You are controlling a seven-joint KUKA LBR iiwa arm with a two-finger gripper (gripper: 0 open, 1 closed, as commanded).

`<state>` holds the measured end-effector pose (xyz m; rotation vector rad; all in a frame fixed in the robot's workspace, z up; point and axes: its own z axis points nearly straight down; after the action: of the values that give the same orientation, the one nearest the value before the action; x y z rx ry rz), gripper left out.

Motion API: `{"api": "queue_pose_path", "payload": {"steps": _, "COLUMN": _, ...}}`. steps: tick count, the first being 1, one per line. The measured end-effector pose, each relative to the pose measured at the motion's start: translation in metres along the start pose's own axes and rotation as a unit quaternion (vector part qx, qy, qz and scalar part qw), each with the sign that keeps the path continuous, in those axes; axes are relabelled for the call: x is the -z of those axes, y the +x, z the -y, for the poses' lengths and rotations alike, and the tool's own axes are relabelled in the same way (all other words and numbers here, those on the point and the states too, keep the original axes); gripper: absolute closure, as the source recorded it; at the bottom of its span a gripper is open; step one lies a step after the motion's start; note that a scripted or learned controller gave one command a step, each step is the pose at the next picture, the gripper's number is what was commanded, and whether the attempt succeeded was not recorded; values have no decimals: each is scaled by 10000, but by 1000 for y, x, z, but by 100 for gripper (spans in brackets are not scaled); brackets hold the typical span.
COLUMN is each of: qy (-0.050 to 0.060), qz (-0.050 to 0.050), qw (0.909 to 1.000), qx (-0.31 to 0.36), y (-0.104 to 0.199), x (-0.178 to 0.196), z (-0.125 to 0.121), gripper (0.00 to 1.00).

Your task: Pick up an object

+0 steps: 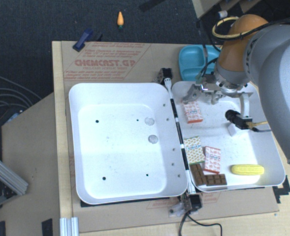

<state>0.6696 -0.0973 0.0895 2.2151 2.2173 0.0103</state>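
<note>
My gripper hangs over the back left of the right bin, its two fingers spread apart with nothing between them. Just below it lies a small white and red packet. Toward the front of the same bin lie a green patterned packet, a red and white packet, a brown chocolate bar and a yellow corn cob.
The left bin holds two small grey discs. A blue dish sits on the bench behind the right bin, close to the arm. A blue object and an orange one lie beyond the bench.
</note>
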Motion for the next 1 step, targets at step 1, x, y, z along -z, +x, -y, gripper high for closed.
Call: {"api": "queue_pose_path", "payload": {"steps": 1, "qy": -1, "qz": -1, "qw": 10000, "qx": -10, "y": 4, "x": 0, "z": 37, "gripper": 0}}
